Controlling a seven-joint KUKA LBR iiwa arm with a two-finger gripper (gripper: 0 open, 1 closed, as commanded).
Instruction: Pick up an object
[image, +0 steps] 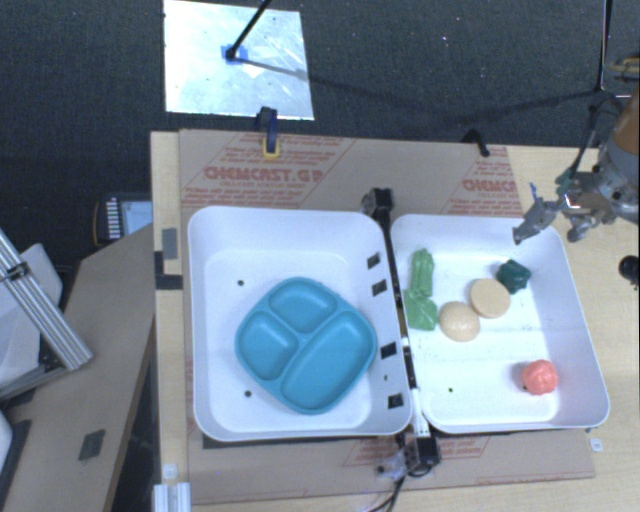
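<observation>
Our gripper (548, 212), fingers apart and holding nothing, hovers at the right bin's (590, 395) two o'clock corner. We should descend on the dark green block (515, 274) (nearest, toward seven o'clock), straddling it squarely.

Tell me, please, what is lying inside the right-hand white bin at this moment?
Inside the right bin lie a green piece, two tan round pieces touching each other, a dark teal block and a pink-red piece. Whatever is beneath each piece is covered.
</observation>
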